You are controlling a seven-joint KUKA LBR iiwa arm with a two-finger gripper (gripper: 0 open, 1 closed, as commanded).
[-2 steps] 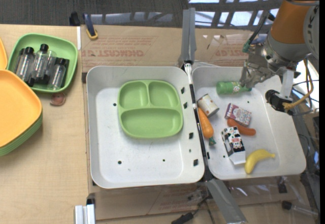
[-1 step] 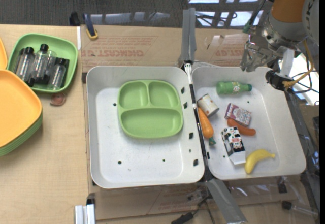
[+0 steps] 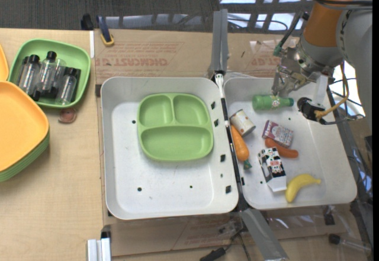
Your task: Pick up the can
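We read the task as barely begun: the can (image 3: pixel 242 122) lies untouched in the right bin (image 3: pixel 340 192), at its left wall just above the carrot (image 3: pixel 239 143). Gripper (image 3: pixel 283 93) hangs over the green bottle (image 3: pixel 272 102) at the bin's back, well apart from the can; fingers look slightly apart, prob. empty. Can's on its side, long axis approx. upper-left to lower-right, pale end toward upper-left

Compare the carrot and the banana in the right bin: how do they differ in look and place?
The carrot is orange and nearly straight; the banana is yellow and curved. The carrot lies at the bin's left wall, below the can; the banana lies near the front right corner, beside the small carton. Both lie flat in the right bin, away from the claw.
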